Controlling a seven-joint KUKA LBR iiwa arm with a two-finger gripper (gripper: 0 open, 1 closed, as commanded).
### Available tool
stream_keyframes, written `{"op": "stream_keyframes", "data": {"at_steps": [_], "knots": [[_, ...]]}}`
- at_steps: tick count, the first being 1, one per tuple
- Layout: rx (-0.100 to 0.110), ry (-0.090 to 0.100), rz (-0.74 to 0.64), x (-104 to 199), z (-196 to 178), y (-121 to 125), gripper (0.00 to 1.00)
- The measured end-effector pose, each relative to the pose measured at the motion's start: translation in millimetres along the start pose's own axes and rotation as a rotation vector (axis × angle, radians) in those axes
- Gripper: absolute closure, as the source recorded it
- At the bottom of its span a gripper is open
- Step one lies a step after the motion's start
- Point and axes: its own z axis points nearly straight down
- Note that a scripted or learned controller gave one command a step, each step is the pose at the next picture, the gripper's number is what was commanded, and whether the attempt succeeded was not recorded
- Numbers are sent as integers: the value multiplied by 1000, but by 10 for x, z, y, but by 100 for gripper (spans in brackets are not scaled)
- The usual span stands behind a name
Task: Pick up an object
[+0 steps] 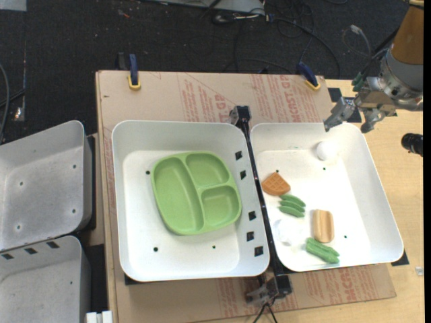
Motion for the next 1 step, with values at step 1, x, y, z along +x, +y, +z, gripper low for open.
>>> {"op": "stream_keyframes", "data": {"at_steps": [1], "knots": [[-12, -2, -3, 6, -75, 18, 0]]}}
